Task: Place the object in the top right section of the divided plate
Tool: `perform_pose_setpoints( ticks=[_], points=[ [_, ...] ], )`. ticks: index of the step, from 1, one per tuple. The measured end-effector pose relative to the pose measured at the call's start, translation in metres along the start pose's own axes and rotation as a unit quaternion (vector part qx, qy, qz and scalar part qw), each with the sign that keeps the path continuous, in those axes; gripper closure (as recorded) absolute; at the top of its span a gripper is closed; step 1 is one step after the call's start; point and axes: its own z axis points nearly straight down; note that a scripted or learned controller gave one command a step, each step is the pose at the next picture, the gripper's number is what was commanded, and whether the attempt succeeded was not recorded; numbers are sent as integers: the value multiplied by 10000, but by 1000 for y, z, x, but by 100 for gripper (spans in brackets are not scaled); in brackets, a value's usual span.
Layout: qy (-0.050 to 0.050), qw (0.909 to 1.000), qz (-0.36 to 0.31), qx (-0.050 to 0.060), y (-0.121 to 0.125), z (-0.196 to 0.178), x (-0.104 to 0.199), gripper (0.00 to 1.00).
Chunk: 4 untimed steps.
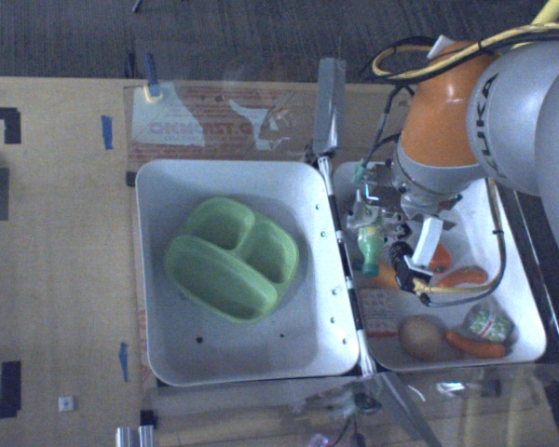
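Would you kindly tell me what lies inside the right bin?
Visible: a green object, an upper orange piece, a brown round item, a green-white item and a lower orange piece. The arm covers the right bin's far part; whatever lies beneath is hidden.

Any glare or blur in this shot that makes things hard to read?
Camera view: soft throughout; pale glare on the clear panel above the left bin; items in the right bin blur together by the arm; the plate reads clearly, evenly lit.
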Motion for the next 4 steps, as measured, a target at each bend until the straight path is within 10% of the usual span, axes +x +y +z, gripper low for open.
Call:
perform_pose_setpoints(
  ticks=[2,3,4],
  points=[
    [-1,9985,543,7,-31,7,105,100],
    [-1,9998,202,4,-27,0,84,100],
    [0,9970,772,8,-52,-18,139,100]
  ],
)
